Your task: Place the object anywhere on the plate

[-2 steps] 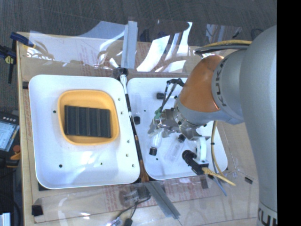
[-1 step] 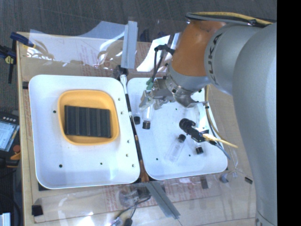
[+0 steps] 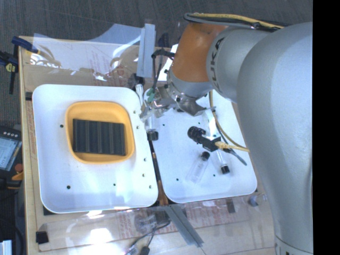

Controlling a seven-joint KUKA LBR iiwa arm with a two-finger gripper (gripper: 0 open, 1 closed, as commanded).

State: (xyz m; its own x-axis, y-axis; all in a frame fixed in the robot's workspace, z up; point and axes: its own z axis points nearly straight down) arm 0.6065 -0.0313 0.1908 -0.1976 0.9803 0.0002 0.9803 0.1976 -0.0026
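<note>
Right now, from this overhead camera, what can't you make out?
- Right bin, camera view: its far and right parts are hidden under the arm.
- Claw, camera view: too small and cluttered to tell whether it holds anything.
- Clear item in the right bin: too small and transparent to identify.
- Dark ridged thing on the yellow plate: too little detail to name it.

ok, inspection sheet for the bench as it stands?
Surface: two white bins side by side, left bin and right bin.
Job's things: yellow plate in the left bin; dark ribbed block lying on it.
Clutter: two clear tubes with black ends, in the right bin.
Grippers: gripper above the seam between the bins.
Cables: thin wires at the bench's near edge.
Surroundings: dark carpet; clear sheeting behind the bins; screened device at the left edge.
</note>
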